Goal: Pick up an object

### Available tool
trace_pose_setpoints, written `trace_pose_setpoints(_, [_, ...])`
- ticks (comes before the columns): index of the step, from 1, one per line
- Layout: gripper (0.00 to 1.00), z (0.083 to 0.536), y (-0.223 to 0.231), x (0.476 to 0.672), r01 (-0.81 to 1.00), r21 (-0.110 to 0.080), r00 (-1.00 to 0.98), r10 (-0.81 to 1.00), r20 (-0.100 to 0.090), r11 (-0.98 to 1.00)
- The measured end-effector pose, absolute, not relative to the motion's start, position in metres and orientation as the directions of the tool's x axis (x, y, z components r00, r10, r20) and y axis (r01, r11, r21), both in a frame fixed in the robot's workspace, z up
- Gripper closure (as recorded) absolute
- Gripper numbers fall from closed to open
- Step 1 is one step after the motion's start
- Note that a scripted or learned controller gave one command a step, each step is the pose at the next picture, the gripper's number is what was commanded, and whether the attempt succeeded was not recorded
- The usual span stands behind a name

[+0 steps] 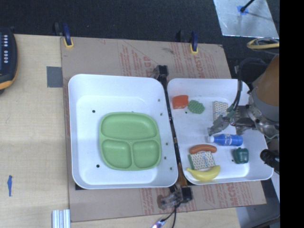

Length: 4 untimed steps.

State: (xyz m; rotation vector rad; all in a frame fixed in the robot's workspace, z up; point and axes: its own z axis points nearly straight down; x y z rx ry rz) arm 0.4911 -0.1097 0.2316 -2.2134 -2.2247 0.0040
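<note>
We see two shallow white bins side by side on the bench. The left bin (80, 175) holds a green divided plate (129, 140). The right bin (256, 175) holds the small things, and the arm (268, 87) reaches over it from the right.

The gripper (219, 126) hangs low over the middle of the right bin; its fingers seem a little apart, with nothing between them. Just at its near side lies a blue bottle (228, 139), with its long axis running left to right and its white cap to the left. We judge it the closest thing to take.

Nearer lie a yellow banana (205, 175) and a sausage (203, 149), and to the right a dark green cup (241, 156). At the far side are an orange block (180, 101) and a green leafy piece (195, 107).
</note>
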Motion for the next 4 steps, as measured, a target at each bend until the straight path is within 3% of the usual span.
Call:
trace_pose_setpoints(1, [0.0,0.111,-0.102,0.587,1.0,-0.005,-0.005,1.0,-0.001,0.005])
trace_pose_setpoints(2, [0.0,0.098,-0.158,0.629,1.0,0.006,-0.004,1.0,-0.001,0.004])
trace_pose_setpoints(3, [0.0,0.097,-0.213,0.585,1.0,0.006,-0.004,1.0,-0.004,0.004])
trace_pose_setpoints(4, [0.0,0.092,-0.212,0.623,1.0,-0.002,-0.003,1.0,0.0,0.003])
